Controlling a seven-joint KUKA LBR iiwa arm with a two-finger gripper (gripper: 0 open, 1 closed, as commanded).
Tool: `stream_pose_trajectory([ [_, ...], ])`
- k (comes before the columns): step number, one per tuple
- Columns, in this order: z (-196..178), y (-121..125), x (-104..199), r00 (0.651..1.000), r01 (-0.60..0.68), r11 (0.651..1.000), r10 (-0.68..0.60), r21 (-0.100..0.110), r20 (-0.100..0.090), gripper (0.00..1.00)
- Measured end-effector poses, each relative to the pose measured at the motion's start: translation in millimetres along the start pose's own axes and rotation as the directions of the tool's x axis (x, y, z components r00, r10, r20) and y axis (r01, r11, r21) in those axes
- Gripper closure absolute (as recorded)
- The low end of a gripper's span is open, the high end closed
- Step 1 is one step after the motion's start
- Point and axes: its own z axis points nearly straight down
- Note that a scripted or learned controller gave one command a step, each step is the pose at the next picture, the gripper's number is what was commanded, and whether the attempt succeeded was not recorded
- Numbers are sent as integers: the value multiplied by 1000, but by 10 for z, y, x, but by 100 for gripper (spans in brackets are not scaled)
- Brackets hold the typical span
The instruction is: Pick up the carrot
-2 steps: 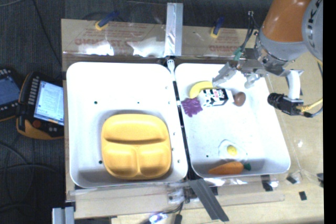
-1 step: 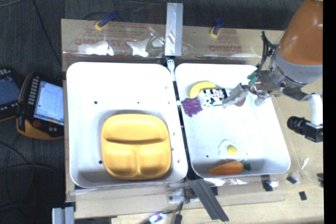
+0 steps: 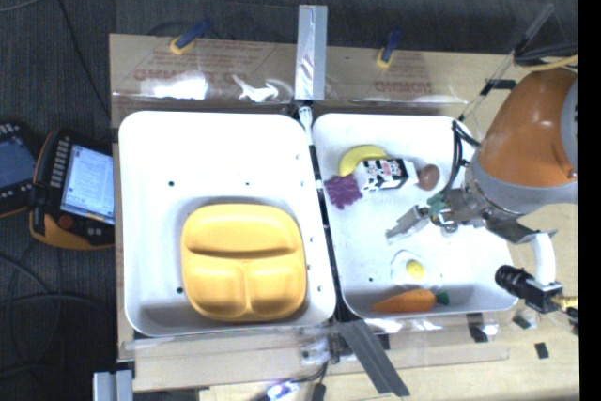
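Note:
The carrot (image 3: 406, 300) is orange with a green top at its right end. It lies flat along the front wall of the right bin (image 3: 470, 291). My gripper (image 3: 402, 226) hangs over the middle of that bin, pointing left and slightly down. It is above and behind the carrot, well apart from it, and I see nothing held in it. The grey arm with its orange band (image 3: 531, 141) comes in from the right.
A fried egg toy (image 3: 414, 269) lies just behind the carrot. At the back of the right bin are a banana (image 3: 361, 157), a small milk carton (image 3: 386, 173), purple grapes (image 3: 343, 192) and a brown egg (image 3: 428, 175). A yellow divided tray (image 3: 244, 260) sits in the left bin (image 3: 150, 202).

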Motion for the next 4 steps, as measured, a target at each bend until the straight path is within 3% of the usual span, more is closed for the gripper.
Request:
stream_pose_trajectory([
  [1,1038,-32,-580,999,42,999,-42,-14,6,0],
  [2,-625,-121,-1064,973,232,973,-232,-3,4,0],
  [3,936,-51,-419,991,131,991,-131,-1,0,0],
  [4,-654,-89,-810,886,463,886,-463,-3,4,0],
])
